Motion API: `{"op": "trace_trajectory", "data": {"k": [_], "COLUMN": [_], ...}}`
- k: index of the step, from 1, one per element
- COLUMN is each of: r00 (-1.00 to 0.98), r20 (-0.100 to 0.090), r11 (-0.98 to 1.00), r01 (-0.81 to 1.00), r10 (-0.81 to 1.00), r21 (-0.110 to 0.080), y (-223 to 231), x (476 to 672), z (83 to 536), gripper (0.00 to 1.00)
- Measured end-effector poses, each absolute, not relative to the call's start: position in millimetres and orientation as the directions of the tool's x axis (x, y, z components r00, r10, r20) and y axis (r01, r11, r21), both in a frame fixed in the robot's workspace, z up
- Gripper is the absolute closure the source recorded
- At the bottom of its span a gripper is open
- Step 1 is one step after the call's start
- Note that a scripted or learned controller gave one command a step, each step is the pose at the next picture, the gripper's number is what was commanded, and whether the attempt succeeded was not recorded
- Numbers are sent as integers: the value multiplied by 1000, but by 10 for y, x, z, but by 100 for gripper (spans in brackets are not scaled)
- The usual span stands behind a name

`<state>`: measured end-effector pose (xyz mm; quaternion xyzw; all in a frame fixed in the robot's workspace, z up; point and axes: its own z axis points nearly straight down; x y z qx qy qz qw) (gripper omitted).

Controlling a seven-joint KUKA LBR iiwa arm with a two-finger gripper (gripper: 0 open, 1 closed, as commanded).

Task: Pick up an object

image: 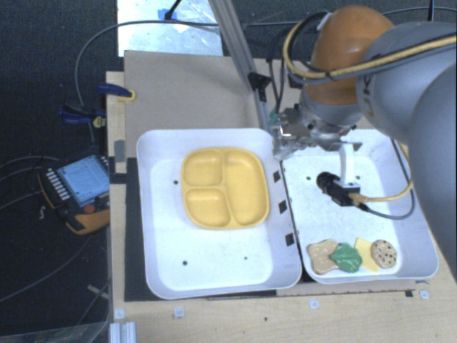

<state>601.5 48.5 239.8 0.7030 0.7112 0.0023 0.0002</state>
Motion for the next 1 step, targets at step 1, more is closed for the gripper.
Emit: {"op": "trace_trajectory", "data": {"k": [1], "r00": [-10], "r20": [2], "r11": [10], "r01": [1000], "r10": [1000], "r21": [3], "y": [972], "x": [6058], "z": [2423], "gripper": [100]}}
